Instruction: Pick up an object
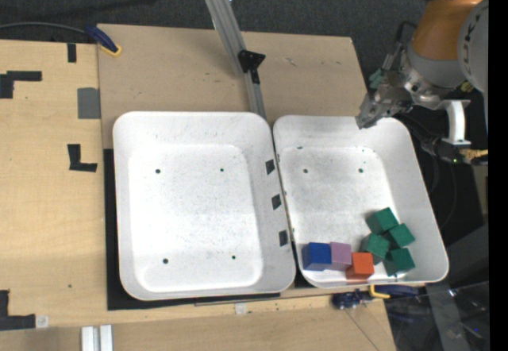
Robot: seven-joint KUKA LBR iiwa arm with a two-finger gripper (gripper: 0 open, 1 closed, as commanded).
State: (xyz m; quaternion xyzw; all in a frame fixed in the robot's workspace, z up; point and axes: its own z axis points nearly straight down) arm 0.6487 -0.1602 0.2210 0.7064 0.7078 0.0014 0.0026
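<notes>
Small blocks lie bunched in the near corner of the right bin (pixel 413 159): a blue block (pixel 317 254), a pale purple block (pixel 340 254), an orange block (pixel 362 264) and several green blocks (pixel 390 238). My gripper (pixel 370 114) hangs over the far right rim of that bin, well away from the blocks. Nothing shows between its tips.
The left bin (pixel 190 202) lies beside the right one, with black clips (pixel 275 200) along the shared rim. A slanted metal pole (pixel 226 16) crosses the bench behind the bins. A blue and yellow tool (pixel 105 39) rests at the far left of the bench.
</notes>
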